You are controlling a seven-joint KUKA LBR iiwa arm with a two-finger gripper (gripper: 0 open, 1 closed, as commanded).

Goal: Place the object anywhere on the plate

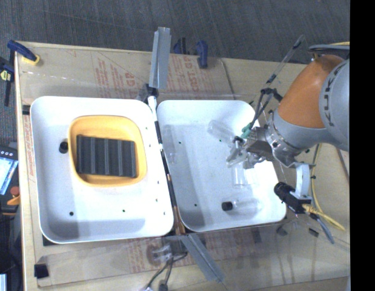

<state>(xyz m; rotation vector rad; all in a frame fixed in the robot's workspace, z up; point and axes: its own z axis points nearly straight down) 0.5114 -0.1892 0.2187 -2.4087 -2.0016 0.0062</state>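
Note:
A yellow plate (106,126) with a dark ribbed centre lies in the left bin (48,211). A small clear bottle (243,206) with a black cap lies on its side near the front of the right bin (193,180). My gripper (240,155) hangs over the right side of that bin, above and behind the bottle. A clear object (238,177) sits just below the gripper; whether it touches the gripper is hard to tell. Another faint clear item (219,128) lies towards the back of the bin.
A small dark spot (63,146) sits in the left bin beside the plate. The raised rims of the two bins meet in the middle (164,162). The arm's orange band (305,99) and its cables crowd the right edge. Clamps stand along the bench's back.

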